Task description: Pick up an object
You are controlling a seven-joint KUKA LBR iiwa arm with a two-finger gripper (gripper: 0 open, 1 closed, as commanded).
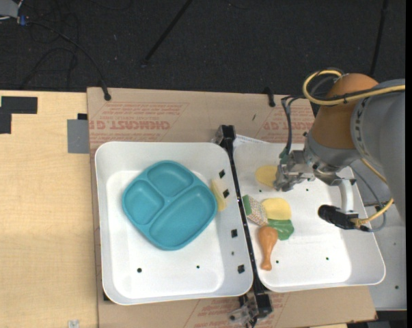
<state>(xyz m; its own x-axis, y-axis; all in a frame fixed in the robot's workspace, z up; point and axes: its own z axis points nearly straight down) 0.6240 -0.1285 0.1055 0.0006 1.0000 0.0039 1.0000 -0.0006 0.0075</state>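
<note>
1. I see the grey arm with its orange band (348,118) reaching in from the right, over the right-hand shallow white bin (342,268).
2. The two-finger gripper (285,178) sits low in the upper left part of that bin. I cannot tell whether its fingers are open or closed; the wrist hides them.
3. A pale yellow rounded plastic piece (264,176) lies just beside the gripper, on its left, apparently touching it. I cannot confirm any grip on it.
4. Near the bin's left wall lies a cluster of toy food: a yellow block (276,208), a green piece (284,228) under it, a speckled beige piece (255,212) and an orange drumstick-shaped toy (267,246), all touching or overlapping.
5. The left-hand shallow white bin (117,265) holds a teal plastic plate with three compartments (169,203), lying flat, and a small pale yellow piece (220,191) at the plate's right edge.
</note>
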